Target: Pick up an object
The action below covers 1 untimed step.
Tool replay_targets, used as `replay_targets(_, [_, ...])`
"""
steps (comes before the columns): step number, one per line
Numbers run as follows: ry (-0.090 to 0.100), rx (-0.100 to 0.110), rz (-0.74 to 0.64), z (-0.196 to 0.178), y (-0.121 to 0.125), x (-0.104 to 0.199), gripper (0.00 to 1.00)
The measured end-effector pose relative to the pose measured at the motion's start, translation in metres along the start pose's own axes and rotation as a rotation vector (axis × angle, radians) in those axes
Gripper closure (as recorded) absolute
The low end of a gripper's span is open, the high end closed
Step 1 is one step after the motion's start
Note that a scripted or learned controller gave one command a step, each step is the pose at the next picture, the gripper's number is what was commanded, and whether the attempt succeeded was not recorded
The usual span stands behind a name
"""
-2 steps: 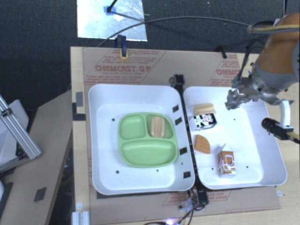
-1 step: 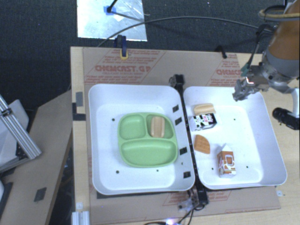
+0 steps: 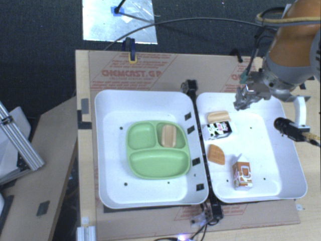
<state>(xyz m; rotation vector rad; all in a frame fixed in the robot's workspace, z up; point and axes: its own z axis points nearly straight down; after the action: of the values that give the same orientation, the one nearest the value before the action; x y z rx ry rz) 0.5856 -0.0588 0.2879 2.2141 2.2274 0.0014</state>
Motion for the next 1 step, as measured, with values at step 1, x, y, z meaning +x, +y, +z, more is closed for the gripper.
replay_targets(1, [0.001, -0.001, -0.004, 0.0059, 0.0069, 0.0606, 1.00])
